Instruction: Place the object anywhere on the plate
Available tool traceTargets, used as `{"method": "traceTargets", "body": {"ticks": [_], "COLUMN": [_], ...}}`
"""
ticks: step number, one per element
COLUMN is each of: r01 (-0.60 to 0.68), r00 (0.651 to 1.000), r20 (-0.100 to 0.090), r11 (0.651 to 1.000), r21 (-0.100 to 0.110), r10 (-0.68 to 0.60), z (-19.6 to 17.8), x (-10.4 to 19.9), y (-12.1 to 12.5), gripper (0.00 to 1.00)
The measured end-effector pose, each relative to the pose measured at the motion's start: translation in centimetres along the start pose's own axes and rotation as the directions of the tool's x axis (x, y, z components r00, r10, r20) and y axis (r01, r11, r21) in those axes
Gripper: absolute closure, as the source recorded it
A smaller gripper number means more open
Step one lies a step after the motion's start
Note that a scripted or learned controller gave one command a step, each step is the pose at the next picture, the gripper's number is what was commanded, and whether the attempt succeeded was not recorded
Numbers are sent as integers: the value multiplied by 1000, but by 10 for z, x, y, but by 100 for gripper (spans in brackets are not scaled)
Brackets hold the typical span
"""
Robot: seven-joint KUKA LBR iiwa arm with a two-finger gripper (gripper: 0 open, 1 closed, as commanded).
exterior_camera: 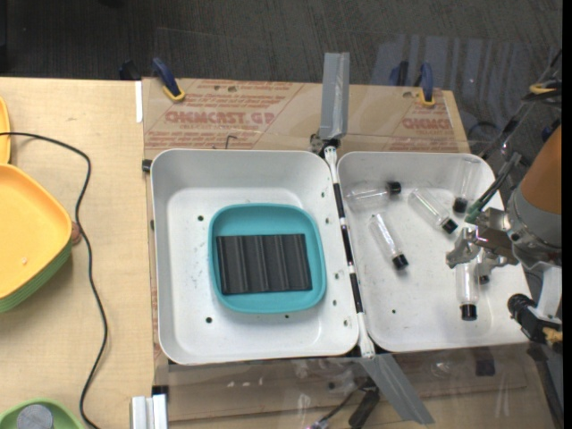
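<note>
Teal plate (266, 259): you see it in the middle of the left bin (179, 239), squarish with rounded corners, a dark ribbed panel filling its centre; nothing lies on it.
Right bin (407, 324): white and shallow, touching the left bin along the centre seam; it holds several clear tubes with black caps.
Tubes: one (388, 241) lies near the bin's centre, cap pointing to 5 o'clock; one (371, 191) lies at 11 o'clock of the bin; one (431, 209) lies at 1 o'clock from the centre tube; one (466, 295) stands roughly in line with 6 o'clock, just under the gripper.
Gripper (466, 254): you find it at the bin's 3 o'clock side, low over the tubes; you cannot tell how its fingers stand, nor whether a tube sits between them.
Arm (541, 190): enters from 3 o'clock, orange band showing.
Yellow dish (27, 239): at 9 o'clock on the wooden bench, well apart from the bins.
</note>
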State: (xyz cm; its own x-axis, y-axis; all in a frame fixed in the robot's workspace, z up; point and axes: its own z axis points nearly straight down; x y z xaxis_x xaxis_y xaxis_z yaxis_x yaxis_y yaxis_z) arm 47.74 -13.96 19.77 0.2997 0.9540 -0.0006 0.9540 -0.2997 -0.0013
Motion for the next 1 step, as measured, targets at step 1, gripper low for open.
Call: {"method": "traceTargets", "body": {"ticks": [1], "r01": [1], "r00": [1000], "r20": [0], "r11": [1000], "r21": [0], "r10": [-1], "z": [0], "x": [0], "y": [0], "gripper": [0]}}
